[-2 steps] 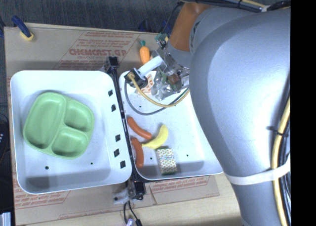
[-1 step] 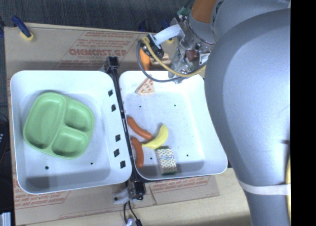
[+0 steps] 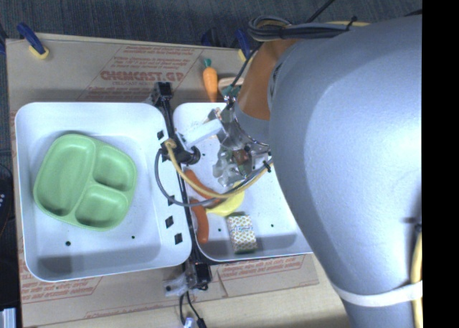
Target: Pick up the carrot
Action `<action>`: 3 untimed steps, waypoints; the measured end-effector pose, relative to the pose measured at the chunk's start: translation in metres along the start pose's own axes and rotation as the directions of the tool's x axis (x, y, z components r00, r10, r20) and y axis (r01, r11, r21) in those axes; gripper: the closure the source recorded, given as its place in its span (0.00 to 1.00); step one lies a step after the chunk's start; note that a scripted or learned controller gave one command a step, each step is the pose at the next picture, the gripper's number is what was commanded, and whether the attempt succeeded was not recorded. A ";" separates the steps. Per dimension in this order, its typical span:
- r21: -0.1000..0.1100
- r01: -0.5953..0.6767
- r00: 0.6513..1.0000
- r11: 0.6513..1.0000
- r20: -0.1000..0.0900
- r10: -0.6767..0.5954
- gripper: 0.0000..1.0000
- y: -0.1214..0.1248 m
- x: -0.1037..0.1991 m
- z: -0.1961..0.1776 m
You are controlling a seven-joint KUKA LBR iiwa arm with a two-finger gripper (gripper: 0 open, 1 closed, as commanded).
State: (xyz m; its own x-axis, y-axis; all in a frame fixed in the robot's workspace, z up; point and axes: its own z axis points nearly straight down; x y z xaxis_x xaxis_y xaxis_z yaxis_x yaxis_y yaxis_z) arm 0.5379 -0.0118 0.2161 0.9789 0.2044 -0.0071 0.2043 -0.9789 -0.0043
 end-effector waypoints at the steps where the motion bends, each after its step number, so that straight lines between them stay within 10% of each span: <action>1: -0.002 0.001 1.000 1.000 -0.004 -0.001 1.00 -0.058 0.012 -0.039; 2: -0.004 0.536 0.844 0.844 -0.003 -0.536 1.00 -0.088 -0.023 -0.131; 3: -0.002 0.363 0.932 0.932 -0.001 -0.363 1.00 -0.071 -0.035 -0.054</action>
State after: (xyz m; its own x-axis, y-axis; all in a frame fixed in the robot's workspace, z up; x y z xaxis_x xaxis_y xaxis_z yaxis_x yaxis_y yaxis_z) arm 0.4899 0.0510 0.2704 0.8379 0.5457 -0.0041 0.5457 -0.8380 -0.0044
